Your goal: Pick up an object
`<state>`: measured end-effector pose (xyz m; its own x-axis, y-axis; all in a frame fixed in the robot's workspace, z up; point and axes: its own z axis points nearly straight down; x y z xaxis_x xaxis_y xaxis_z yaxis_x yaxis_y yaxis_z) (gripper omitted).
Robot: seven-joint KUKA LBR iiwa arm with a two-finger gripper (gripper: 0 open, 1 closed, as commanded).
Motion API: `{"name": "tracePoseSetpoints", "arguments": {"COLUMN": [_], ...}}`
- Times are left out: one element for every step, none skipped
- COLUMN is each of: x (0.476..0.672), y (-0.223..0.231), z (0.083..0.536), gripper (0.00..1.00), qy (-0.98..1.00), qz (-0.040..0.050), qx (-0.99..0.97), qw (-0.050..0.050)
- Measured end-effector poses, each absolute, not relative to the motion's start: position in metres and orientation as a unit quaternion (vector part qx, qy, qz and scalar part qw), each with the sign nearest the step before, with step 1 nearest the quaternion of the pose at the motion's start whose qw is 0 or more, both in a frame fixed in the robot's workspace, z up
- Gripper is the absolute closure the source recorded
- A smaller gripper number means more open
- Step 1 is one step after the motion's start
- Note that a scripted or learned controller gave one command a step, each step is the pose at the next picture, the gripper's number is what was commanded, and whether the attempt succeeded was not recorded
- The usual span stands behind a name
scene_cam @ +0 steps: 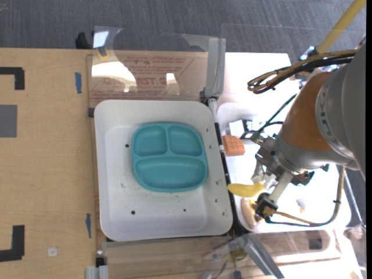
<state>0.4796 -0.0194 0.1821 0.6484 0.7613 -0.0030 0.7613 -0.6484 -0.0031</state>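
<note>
Camera view: the arm (325, 115) is reaching in from the right and hanging over the right bin (232, 109). The tool (259, 181) is pointing down into this bin's near left part. Glare is washing out the bin here, so I cannot tell whether the tool is wide, narrow or holding anything.

A yellow piece (244, 189) is lying just left of the tool tip, its right end meeting the tool; whether it is being gripped or only touched, I cannot tell. An orange block (233, 146) is lying farther back against the bin's left wall, apart from the tool.

The left bin (110, 156) is holding a teal divided plate (170, 157), sitting flat near its middle. Both bins are resting on the brown tabletop (40, 156).
</note>
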Motion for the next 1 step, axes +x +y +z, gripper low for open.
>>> {"name": "tracePoseSetpoints", "arguments": {"x": [0.4792], "y": [-0.0501], "z": [0.1819], "gripper": [1.00], "qy": [-0.386], "qz": [0.0022], "qx": [-0.923], "qw": [0.000]}}
